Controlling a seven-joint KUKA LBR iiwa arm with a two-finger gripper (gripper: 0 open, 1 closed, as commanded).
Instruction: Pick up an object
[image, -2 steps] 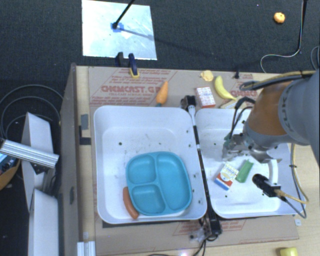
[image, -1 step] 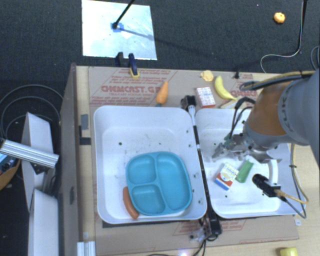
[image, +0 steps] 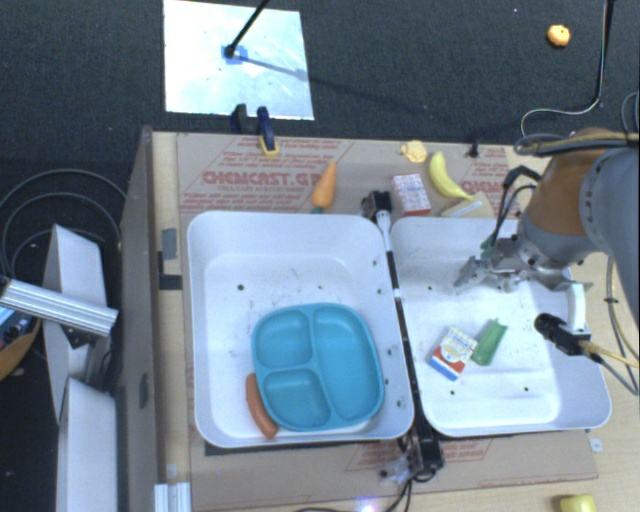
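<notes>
the grey metal hand (image: 478, 274) hangs low over the right white bin (image: 520, 405), and i cannot tell its state. just below it lie a small green block (image: 489, 342) and a red, white and blue carton (image: 453, 353), touching each other.

A light blue divided plate (image: 317, 367) and an orange sausage (image: 260, 405) sit in the white left bin (image: 220, 250). The right bin (image: 560, 405) holds a green block (image: 489, 342) and a red, white, blue carton (image: 453, 353).
</notes>
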